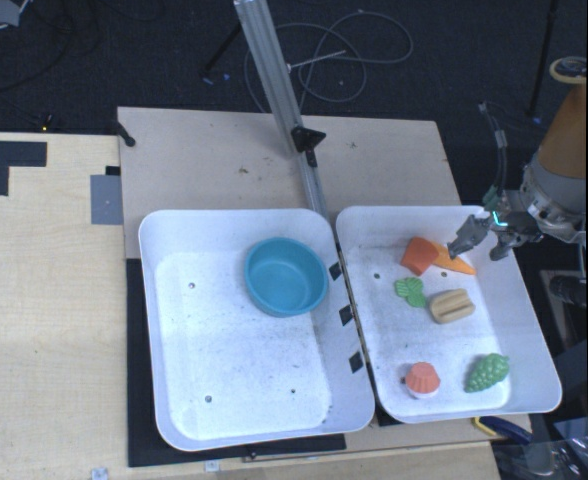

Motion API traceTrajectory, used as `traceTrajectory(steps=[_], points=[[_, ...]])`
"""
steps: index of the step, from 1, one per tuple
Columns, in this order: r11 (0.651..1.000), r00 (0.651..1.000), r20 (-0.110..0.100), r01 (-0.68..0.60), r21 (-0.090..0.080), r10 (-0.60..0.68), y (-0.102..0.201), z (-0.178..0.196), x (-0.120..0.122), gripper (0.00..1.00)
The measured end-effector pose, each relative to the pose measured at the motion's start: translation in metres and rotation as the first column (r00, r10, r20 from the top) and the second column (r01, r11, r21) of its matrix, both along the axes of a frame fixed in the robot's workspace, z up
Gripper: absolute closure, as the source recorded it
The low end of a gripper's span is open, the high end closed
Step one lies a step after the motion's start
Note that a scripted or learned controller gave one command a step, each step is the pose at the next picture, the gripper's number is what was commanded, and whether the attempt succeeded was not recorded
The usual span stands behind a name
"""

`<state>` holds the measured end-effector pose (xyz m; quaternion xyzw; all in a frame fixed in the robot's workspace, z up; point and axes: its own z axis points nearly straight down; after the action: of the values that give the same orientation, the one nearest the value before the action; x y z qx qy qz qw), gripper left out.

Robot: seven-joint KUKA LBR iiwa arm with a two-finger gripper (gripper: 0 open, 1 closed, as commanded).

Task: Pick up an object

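Note:
My gripper (484,240) hangs over the far right part of the right bin (534,388), fingers spread open with nothing between them. Just below its left finger lies a thin orange wedge (458,264), next to an orange-red block (420,256). Nearer the front lie a small green piece (409,291), a tan loaf-shaped piece (451,305), a round red-orange item (423,379) and a green grape bunch (487,371). A blue bowl (286,276) sits in the left bin (204,388) at its far right.
A slanted aluminium rail (274,78) runs down from the back to the gap between the bins. Black clips (346,314) line the shared bin edge. Cables lie on the dark floor behind the bench.

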<state>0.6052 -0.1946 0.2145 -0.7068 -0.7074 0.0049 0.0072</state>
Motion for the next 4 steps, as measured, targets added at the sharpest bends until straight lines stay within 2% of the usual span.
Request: traceTrajectory(steps=[1, 2, 3, 4], points=[[1.000, 1.000, 0.005, 0.000, -0.001, 0.000, 0.000, 0.003, 0.001, 0.00], [1.000, 1.000, -0.002, -0.007, 0.001, 0.007, 0.007, -0.060, 0.008, 0.00], [1.000, 1.000, 0.000, -0.008, 0.000, 0.008, 0.008, -0.109, 0.012, 0.00], [1.000, 1.000, 0.008, -0.007, 0.001, 0.007, 0.009, -0.118, 0.014, 0.00]])
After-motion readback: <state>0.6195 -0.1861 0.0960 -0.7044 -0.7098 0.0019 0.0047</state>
